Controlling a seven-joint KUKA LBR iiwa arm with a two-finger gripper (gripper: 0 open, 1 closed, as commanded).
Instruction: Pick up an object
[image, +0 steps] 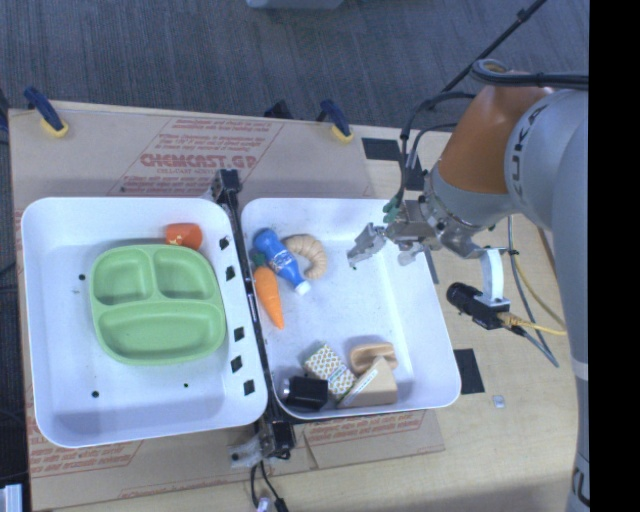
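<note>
Left bin (45, 300): one green tray (157, 303), one tomato (183, 236). Right bin (425, 330): one bottle (279, 259), carrot (268, 297), croissant (310, 253), several blocks (350, 378). Jaws (372, 243) apart, holding nothing.

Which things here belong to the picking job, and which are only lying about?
Job: gripper; right bin with blue bottle, carrot, croissant, patterned block, black object.
Lying about: left bin, green divided plate, red toy.
</note>
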